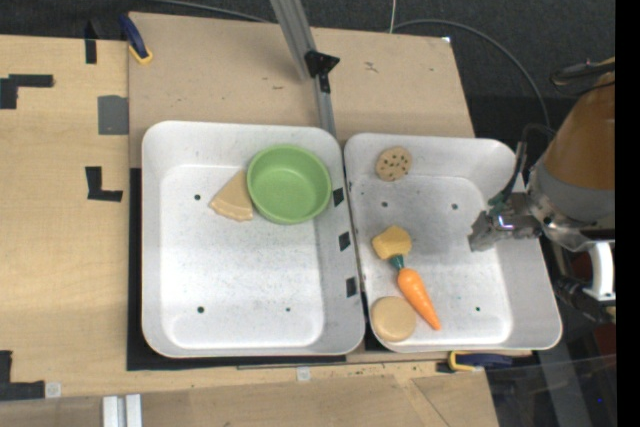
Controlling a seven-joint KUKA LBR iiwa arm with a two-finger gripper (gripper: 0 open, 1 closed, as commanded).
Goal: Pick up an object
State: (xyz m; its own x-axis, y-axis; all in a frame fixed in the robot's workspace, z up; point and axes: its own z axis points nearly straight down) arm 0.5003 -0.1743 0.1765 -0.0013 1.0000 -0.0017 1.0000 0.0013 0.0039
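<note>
Camera view: looks down at a slant on everything listed here, largest first.
Desk (230, 75): tan board carrying both bins side by side, so either one is within the arm's reach from the right.
Left bin (170, 315): shallow and white; holds the bowl and a wedge, both pushed toward its upper half.
Right bin (480, 325): same make; holds the smaller pieces, grouped toward its left side, well apart from the arm.
Arm (585, 150): grey, with its orange band at the frame's right; it stands over the right bin's right rim, probably because that bin's pieces are the nearest picks.
Bowl (288, 183): green, round, upright; its rim overlaps the wedge's edge.
Tool (492, 230): dark, low over bare floor near the right bin's right wall, with nothing seen between its tips; whether it is open or closed I cannot tell (too dark and small).
Wedge (232, 202): tan, flat, just left of the bowl.
Carrot (418, 298): likeliest target; orange, tapered, lying at a slant with its green stalk toward the yellow piece; slim enough to suit a two-finger pinch.
Bun (393, 319): tan disc, touching the carrot's left side.
Yellow piece (392, 242): small lump at the carrot's stalk end.
Cookie (394, 163): round, speckled, alone near the right bin's top edge.
</note>
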